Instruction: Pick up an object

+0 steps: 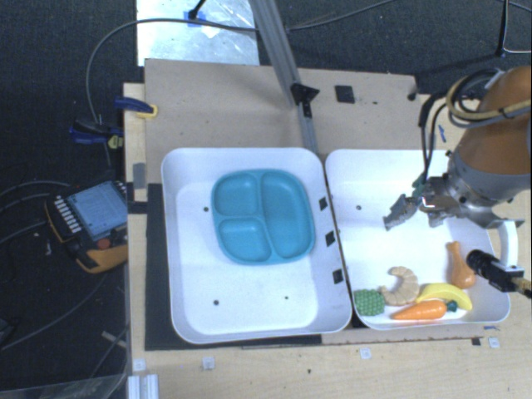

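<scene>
Probably lab: cables, bench bins.

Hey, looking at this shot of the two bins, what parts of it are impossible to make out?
1. Claw: small and dark in the camera view, so its opening is unreadable.
2. Arm: cut off by the right edge.
3. Drumstick-like toy: its lower end is covered by a black part of the arm.
4. Small teal piece by the banana: too small to identify.

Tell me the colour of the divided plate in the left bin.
Light blue; the divided plate shows clearly in the camera view.
</scene>
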`<state>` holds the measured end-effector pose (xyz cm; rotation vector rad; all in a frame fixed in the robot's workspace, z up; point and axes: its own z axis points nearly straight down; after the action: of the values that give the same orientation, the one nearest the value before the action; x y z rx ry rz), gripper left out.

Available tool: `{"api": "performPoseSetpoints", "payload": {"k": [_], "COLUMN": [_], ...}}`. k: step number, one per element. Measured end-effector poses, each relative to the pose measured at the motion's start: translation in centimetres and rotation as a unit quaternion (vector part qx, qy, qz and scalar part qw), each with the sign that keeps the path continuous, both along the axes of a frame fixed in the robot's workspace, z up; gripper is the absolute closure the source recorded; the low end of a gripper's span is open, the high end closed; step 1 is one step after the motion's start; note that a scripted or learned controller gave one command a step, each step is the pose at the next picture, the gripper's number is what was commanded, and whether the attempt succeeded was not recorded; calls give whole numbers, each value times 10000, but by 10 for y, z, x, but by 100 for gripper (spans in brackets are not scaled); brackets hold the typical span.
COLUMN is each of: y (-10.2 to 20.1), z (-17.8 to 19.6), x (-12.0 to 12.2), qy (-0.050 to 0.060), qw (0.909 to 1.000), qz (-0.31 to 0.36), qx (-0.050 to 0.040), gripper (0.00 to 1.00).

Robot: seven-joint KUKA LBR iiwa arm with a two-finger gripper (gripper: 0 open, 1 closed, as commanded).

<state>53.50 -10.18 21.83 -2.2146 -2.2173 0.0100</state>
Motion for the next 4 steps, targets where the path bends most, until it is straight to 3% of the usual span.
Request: {"api": "performPoseSetpoints", "payload": {"k": [1, 3, 4], "y": [0, -10, -10], "z": [6, -88, -132], "x": [3, 5, 8], "qy": [-58, -36, -85], "qw": [10000, 10000, 10000], "qz": [12, -2, -2], "qx": [-7, -1, -8], "gripper": [0, 0, 0]}}
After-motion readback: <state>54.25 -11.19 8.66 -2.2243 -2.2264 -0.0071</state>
